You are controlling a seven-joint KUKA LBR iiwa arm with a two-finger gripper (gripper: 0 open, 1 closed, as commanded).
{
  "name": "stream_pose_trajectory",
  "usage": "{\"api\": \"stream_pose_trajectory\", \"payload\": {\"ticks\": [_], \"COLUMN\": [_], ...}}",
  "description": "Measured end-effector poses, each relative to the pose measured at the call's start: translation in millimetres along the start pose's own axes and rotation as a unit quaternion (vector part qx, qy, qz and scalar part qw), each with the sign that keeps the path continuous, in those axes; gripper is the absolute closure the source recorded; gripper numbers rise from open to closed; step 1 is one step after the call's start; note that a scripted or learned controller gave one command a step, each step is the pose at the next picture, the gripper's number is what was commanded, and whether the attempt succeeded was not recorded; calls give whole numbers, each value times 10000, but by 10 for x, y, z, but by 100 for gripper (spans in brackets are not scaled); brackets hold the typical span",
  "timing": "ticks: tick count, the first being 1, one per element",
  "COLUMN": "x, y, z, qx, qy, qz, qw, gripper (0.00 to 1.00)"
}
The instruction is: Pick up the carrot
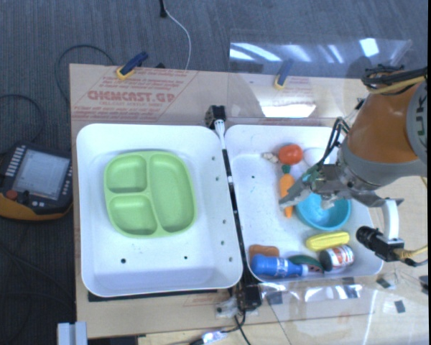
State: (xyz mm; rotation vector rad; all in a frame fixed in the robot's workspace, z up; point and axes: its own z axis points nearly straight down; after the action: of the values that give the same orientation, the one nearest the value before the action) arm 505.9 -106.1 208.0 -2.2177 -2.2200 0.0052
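Carrot is seen in right bin, at 9 o'clock from blue bowl. Tool sits over it; finger state cannot be told. Judged light, rigid, smooth plastic; mid-body grasp advised.

2 bins: smooth white plastic, faint sheen, a few dark specks on the floors. Green divided tray: matt plastic, soft highlights along the ridges. Carrot: smooth orange plastic look. Tomato: glossy red-orange. Blue bowl: shiny plastic. Blue bottle: glossy, label paper-like. Can: metallic rim, printed wrap. Bench board: brown cardboard-like sheet, matt, red print. Clear glossy film over its right part, strong glare. Floor: grey carpet, rough weave. Arm: satin orange band, grey casing.
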Motion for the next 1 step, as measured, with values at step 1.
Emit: {"api": "stream_pose_trajectory", "payload": {"ticks": [1], "x": [-82], "y": [321], "z": [1167], "qx": [-68], "qy": [-5], "qz": [1152], "qw": [9933], "gripper": [0]}}
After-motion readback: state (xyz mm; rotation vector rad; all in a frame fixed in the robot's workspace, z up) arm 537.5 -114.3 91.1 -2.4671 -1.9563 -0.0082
